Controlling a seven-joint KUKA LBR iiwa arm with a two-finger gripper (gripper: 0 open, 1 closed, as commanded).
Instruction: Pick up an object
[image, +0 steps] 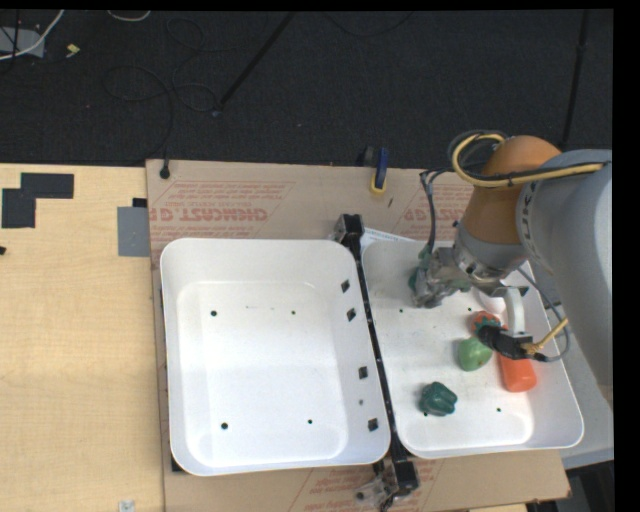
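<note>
While the gripper (437, 283) hangs low at the upper part of the right bin (560, 432), finger state indiscernible, nothing is picked: it must shift toward the light green object (473, 354) at lower right.

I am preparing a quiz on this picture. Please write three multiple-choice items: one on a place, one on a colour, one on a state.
1. Which bin holds the objects?
A. left bin
B. right bin
C. both

2. What colour is the object nearest the front rim of that bin?
A. dark green
B. yellow
C. white

3. Where is the gripper?
A. over the left bin
B. outside both bins
C. low in the right bin's far part

Answers:
B, the objects lie right of the divider.
A, the dark green object.
C, it is beyond the light green object and orange object.
</note>
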